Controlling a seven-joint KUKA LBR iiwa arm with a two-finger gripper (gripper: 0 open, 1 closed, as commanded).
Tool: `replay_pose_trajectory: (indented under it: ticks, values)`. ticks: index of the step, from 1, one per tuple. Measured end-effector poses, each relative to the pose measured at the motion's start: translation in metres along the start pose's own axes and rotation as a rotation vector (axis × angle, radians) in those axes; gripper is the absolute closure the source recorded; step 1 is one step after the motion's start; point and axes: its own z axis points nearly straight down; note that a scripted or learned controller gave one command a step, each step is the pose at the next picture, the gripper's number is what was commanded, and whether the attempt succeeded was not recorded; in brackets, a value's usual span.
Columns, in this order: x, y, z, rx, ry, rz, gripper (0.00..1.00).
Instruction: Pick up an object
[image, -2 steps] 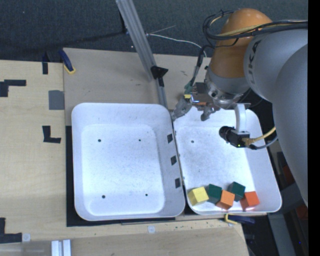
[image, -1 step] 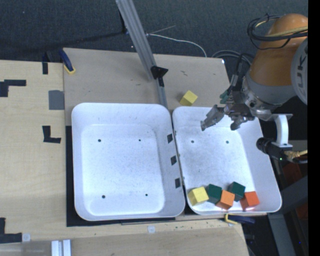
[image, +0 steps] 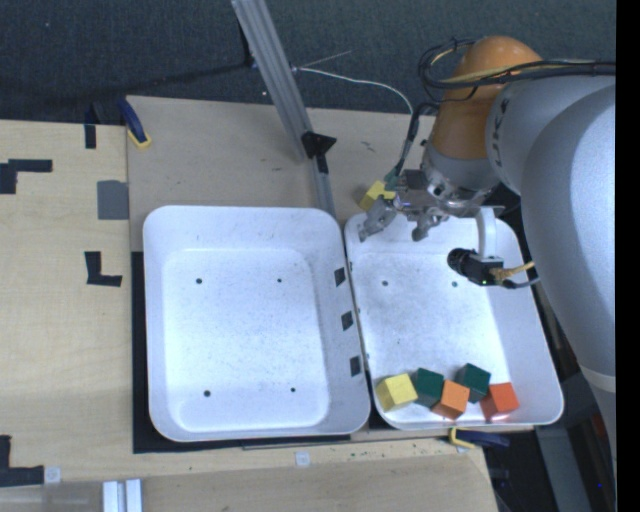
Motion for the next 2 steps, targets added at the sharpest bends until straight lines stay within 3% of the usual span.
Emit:
replay_pose_trajectory:
  ticks: [1, 2]
  values:
    - [0.000, -0.001, -0.015, -0.004, -0.001, -0.001, 1.00]
    - [0.002, -0.072, -0.004, 0.002, 0.001, 0.004, 1.00]
